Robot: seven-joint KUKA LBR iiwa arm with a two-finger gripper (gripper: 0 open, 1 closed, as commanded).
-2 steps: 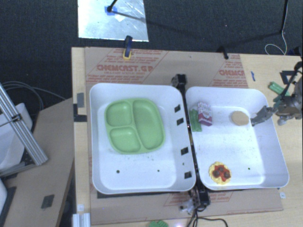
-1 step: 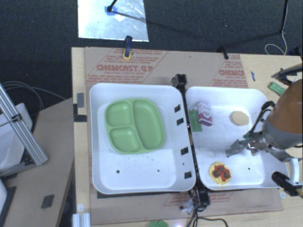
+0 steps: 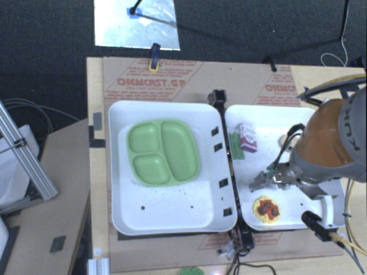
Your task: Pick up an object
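Camera view, nearest edge first: I see a small yellow toy pizza [image 3: 266, 209] lying in the right bin [image 3: 246, 119], close to its front wall. Just above it the gripper [image 3: 259, 181] hangs low over the bin floor; I cannot tell how its fingers stand, and nothing shows between them. Farther back, a red-and-white packet [image 3: 248, 137] lies beside a green piece [image 3: 235, 145] near the divider. The left bin [image 3: 166, 211] holds a green sectioned plate [image 3: 163, 152].
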